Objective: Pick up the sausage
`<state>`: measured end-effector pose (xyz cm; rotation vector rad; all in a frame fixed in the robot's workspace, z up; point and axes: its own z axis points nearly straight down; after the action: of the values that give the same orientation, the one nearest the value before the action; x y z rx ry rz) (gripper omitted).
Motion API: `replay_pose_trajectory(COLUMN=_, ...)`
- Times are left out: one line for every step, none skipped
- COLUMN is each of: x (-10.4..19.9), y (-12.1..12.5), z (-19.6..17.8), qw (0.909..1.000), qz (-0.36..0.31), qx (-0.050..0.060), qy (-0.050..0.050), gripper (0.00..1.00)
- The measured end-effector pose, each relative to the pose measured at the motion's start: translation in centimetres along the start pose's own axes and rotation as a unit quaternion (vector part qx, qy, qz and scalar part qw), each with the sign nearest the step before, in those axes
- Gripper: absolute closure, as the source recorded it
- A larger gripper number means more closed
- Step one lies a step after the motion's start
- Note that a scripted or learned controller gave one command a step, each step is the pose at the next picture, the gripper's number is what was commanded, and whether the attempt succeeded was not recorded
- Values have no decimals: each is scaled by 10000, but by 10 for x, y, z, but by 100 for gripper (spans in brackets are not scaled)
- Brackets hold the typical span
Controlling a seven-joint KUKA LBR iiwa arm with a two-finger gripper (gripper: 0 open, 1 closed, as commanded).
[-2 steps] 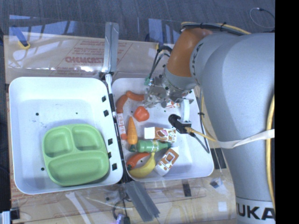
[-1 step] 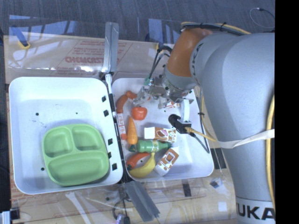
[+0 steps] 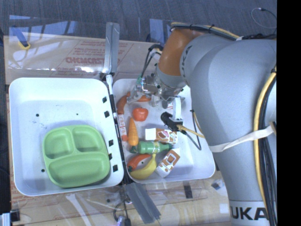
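Gripper (image 3: 149,92) is low over the far end of the right-hand shallow white bin (image 3: 203,166), wrist pitched down into the toy-food clutter. Can't tell whether it's gripping anything. The reddish-brown plastic sausage (image 3: 122,104) leans on the bin's left wall, just left of the gripper and beside the round red tomato (image 3: 140,113) — wall contact likely forces a tight approach. The green divided plate (image 3: 75,155) sits in the left bin.

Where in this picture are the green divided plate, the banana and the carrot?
green divided plate (image 3: 75,155): camera view, middle ridge.
banana (image 3: 145,169): camera view, mid-curve.
carrot (image 3: 133,132): camera view, middle of its length.
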<state>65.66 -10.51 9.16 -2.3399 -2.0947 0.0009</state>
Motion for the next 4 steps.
replay_pose_trajectory(x=0, y=0, z=0, qw=10000, qz=-1, qx=-1, qy=0, gripper=0)
replay_pose_trajectory(x=1, y=1, z=-11, qw=10000, qz=-26, qx=-5, qy=-1, gripper=100)
replay_pose_trajectory(x=1, y=1, z=-11, qw=10000, qz=-28, qx=-3, qy=-1, gripper=0)
replay_pose_trajectory(x=1, y=1, z=-21, qw=10000, qz=-50, qx=-13, qy=-4, gripper=100)
